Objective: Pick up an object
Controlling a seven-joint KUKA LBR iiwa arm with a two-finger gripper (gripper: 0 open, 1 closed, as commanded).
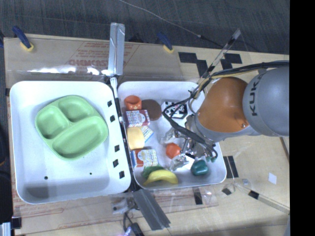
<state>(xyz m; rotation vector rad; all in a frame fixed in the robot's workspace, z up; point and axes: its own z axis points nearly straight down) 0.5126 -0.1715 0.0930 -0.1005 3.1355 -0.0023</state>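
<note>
Camera view shows my pincer (189,151) low in the right bin (216,173), beside an orange ball (172,150); how it's set, I can't tell. With 2 bins, I'd centre over the ball, clear of the banana (160,177), before lifting.

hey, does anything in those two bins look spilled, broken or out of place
Nothing stands out. The green divided plate lies flat in the left bin; the banana, cartons and other toy food sit jumbled but intact in the right bin, under the gripper.
</note>
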